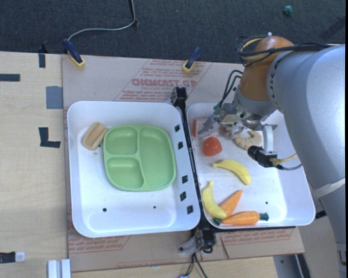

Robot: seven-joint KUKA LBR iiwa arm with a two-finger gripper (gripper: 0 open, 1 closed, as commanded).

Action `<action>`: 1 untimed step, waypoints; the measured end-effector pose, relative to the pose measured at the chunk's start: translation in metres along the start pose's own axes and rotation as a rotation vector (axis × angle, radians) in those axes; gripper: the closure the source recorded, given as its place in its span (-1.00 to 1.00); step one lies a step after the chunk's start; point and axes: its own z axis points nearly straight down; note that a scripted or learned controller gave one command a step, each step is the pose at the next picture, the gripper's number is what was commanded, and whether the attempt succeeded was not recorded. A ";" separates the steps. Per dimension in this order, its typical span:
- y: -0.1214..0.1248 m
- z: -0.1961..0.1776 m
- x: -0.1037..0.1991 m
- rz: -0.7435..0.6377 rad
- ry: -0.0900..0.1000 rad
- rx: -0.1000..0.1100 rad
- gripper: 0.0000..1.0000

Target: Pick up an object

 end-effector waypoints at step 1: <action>-0.010 0.009 -0.008 0.001 0.002 -0.001 -1.00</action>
